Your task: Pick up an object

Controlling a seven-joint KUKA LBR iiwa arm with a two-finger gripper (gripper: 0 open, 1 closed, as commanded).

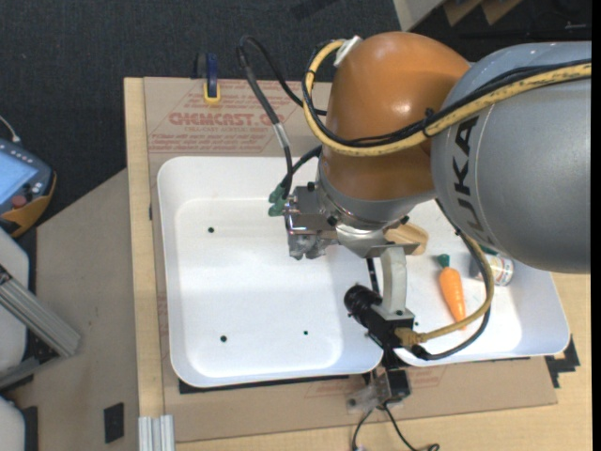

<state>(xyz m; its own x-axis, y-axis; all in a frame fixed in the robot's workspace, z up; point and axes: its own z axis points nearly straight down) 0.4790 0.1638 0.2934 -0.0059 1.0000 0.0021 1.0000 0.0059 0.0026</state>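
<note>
Dark carpet surrounds my bench, where a brown cardboard sheet (216, 116) lies under two shallow white bins. Over the left bin (188, 280) my orange-banded wrist hangs, close to the wall it shares with the right bin (535, 318). My claw (302, 244) seems to sit just under the wrist at the left bin's upper right, but my own bulk hides most of it, so I cannot tell how it is set or whether it has anything. An orange carrot (454, 292) lies in the right bin, a shiny metallic piece (498, 271) beside it.
</note>
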